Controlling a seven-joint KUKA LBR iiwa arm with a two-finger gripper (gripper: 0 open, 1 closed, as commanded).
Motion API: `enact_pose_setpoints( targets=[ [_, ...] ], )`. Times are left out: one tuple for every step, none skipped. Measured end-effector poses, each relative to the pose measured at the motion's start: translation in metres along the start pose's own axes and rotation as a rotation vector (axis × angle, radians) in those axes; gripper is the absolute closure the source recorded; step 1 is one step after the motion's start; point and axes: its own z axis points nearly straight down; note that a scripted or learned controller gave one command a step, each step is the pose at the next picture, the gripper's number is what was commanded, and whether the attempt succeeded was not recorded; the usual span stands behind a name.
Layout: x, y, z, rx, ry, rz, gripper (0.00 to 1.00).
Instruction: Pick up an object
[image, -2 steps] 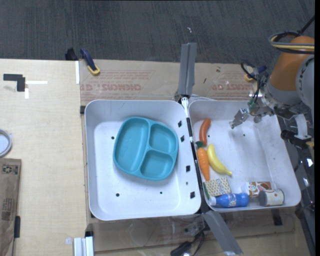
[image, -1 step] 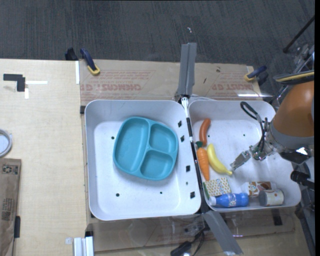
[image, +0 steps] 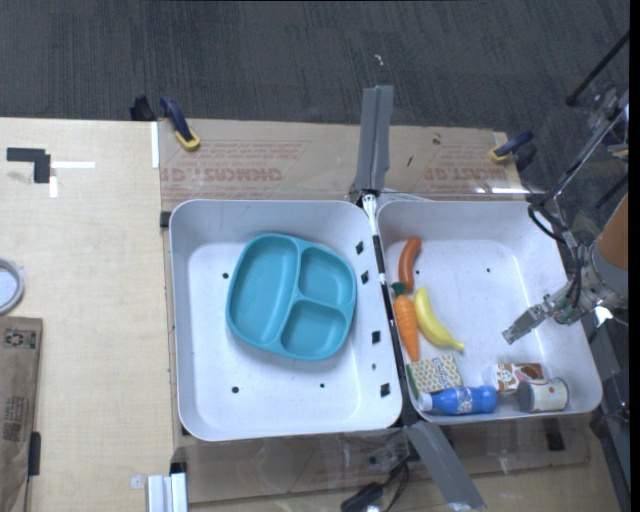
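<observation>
The gripper hovers over the right side of the right bin, and its jaws point left toward bare bin floor; whether they stand apart or together I cannot tell. The likeliest target, a small can, lies just below the jaws on its side, long axis running left-right, touching a blue bottle on its left. A banana lies further left of the can.
</observation>
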Motion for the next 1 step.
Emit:
enact_pose_setpoints(
  targets=[
    [-0.0194, 0.0596, 0.0334, -0.001, 0.010, 0.166, 0.00]
  ],
)
